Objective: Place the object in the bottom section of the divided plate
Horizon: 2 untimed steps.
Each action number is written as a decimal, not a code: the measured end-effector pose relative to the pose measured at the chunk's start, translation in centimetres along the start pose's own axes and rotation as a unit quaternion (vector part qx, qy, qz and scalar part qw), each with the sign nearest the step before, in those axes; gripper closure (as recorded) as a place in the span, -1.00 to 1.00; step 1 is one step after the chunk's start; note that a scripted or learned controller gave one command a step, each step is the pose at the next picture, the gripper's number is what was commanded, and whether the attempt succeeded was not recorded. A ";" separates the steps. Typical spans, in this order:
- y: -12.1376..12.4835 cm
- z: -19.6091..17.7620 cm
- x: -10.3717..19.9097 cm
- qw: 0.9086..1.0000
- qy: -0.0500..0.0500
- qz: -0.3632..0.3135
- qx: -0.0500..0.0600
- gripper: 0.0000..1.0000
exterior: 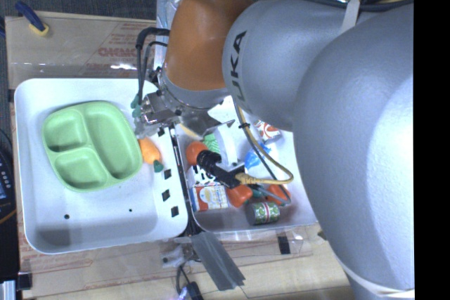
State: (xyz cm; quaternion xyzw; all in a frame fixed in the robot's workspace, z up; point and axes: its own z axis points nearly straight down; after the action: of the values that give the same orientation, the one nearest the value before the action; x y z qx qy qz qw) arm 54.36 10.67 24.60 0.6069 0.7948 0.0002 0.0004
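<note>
A green divided plate (91, 144) lies in the left white bin (84, 228), with two small sections on its left side and one long section on its right. An orange toy carrot with a green tip (150, 150) sits just off the plate's right rim, by the bin's right wall. My gripper (146, 112) hangs directly above the carrot, at the plate's upper right edge. The wrist hides how it meets the carrot.
The right bin (232, 225) holds several items: a small carton (210, 197), a green can (264, 213), red and orange pieces (241, 194), a red-and-white packet (270, 130). The big grey arm covers most of that bin. A blue-and-yellow clip (31, 17) lies at the bench's far left corner.
</note>
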 end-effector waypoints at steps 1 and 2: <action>0.6 -6.2 -1.1 1.000 0.000 -0.003 0.001 1.00; -4.8 -0.5 -4.0 0.978 0.000 0.207 0.004 1.00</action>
State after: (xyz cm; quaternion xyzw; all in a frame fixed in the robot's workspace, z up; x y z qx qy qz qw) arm 50.82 5.58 25.10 0.7580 0.6523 -0.0027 -0.0019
